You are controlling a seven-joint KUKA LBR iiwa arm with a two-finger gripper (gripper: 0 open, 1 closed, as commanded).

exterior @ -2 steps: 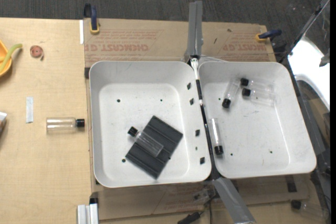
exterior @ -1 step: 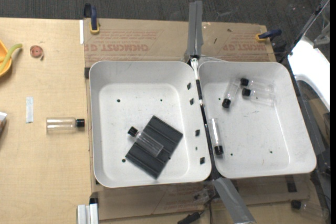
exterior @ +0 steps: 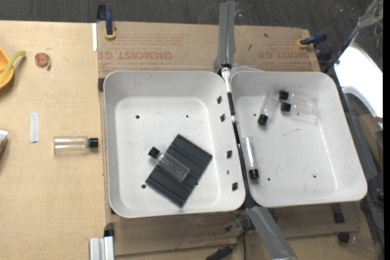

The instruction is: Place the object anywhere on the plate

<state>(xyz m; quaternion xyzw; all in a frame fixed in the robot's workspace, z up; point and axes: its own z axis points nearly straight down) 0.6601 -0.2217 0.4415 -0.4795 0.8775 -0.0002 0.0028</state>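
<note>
— Jaws, state?
— Cannot tell whether spread or pressed together.
— Tabletop [exterior: 55, 204], left edge?
— One loose vial [exterior: 74, 143], clear with a black cap, on its side just outside the left bin [exterior: 108, 131].
— Left bin?
— Dark ridged plate [exterior: 183, 176], askew, near the front wall. A capped object vial [exterior: 166, 159] lies across it, touching.
— Right bin [exterior: 344, 137]?
— Long vial [exterior: 250, 158] along the left wall; two short vials [exterior: 266, 111] near the back.

**Bench and what's sitting on it**

I'm seeing the wooden bench [exterior: 49, 192] carrying two white bins: the left bin [exterior: 113, 149] and right bin [exterior: 350, 149] are sitting side by side on cardboard [exterior: 164, 49]. A clear bottle [exterior: 75, 143] is lying left of them.
</note>
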